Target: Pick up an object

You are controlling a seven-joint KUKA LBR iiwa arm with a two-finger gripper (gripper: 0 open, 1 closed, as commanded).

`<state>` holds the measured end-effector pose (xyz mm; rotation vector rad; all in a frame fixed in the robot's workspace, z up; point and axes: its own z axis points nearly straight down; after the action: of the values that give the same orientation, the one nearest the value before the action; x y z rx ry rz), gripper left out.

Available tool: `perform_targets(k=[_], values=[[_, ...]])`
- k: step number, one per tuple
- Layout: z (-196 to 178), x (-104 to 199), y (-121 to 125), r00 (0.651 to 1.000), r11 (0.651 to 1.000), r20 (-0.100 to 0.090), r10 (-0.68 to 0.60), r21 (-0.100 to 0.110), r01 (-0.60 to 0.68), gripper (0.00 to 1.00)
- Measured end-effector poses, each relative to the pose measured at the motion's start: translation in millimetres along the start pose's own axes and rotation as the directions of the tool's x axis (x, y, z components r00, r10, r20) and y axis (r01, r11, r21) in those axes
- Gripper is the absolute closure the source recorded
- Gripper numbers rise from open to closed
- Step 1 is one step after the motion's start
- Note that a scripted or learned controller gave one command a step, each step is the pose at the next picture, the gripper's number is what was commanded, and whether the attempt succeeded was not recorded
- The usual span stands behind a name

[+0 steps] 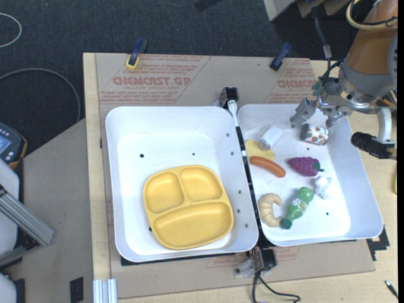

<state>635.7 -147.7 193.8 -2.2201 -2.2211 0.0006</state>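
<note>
Camera view, looking down on the bench: two white bins sit side by side on a brown board. The left bin (126,131) holds a yellow divided plate (187,205) lying flat in its near half. The right bin (353,194) carries the loose objects: a small white block (271,136) toward the far left, a yellow piece (255,148) just beside it, an orange-red sausage (267,165) lying at a slant, a purple grape bunch (303,165) to its right, a small white item (322,185) near the grapes, a green bottle (297,206) lying tilted, and a tan croissant (271,209) just beside the bottle's lower end. A small round multicoloured object (315,133) rests near the far right of this bin. The arm (372,43) enters from the right, orange band above the wrist. The gripper (320,111) hangs over the bin's far edge, fingers spread apart, released, nothing between them. The multicoloured object lies just below the gripper; contact cannot be determined. Two clamps (134,53) hold the board's far edge.
</note>
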Motion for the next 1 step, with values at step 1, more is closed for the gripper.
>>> perform_targets(k=[1], values=[[-23.3, 82.4, -80.1, 1.000, 1.000, -0.004, -0.005, 0.006, 0.005, 0.00]])
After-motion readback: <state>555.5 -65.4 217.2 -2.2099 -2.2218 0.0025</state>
